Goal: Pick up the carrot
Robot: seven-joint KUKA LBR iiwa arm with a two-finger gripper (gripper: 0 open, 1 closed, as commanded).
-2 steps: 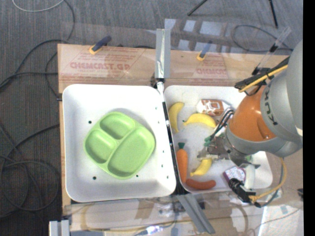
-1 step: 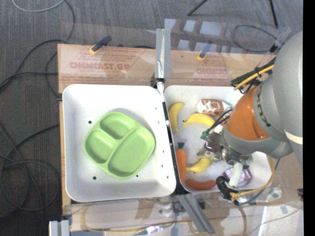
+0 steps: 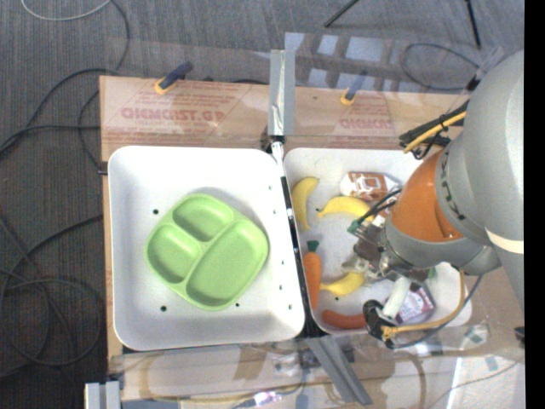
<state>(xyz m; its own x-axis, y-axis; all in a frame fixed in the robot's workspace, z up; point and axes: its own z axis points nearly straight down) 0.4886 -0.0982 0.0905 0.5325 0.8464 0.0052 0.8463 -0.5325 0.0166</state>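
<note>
Carrot (image 3: 312, 277) lies lengthwise against the left wall of the right bin (image 3: 294, 228), green top toward the far side, with a yellow banana (image 3: 345, 283) just to its right. Gripper (image 3: 375, 267) hangs over the bin's middle; its opening cannot be determined. Judged as a light, rigid, smooth toy, liable to slip: grasp across the thick mid-body, clear of the wall.
</note>
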